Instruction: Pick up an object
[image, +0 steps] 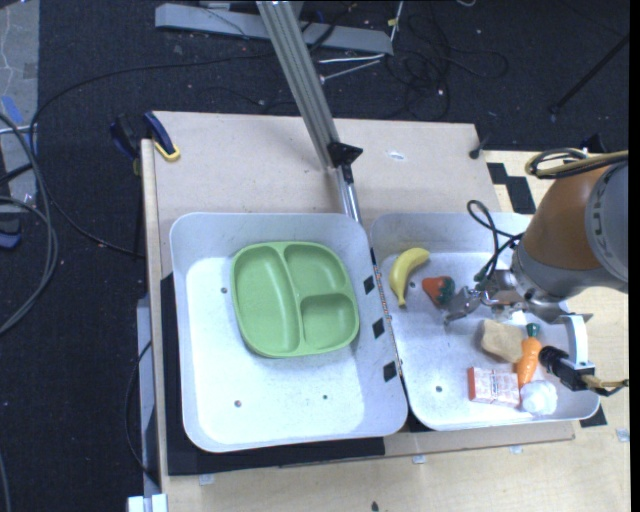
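Left bin (200, 400): green divided plate (296, 298) near its back edge, out of play. Right bin (440, 405): banana (405, 272) at back-left corner, small red piece (436, 289) beside it. Gripper (462, 303) hovers low next to the red piece, likely lining up on it; finger state can't tell. Tan block (503, 342), carrot (527, 362), packet (493, 385) crowd the front-right corner.

Green divided tray (296, 298) smooth matt plastic; white bins (205, 300) speckled, matt; bench (260, 165) raw wood board.
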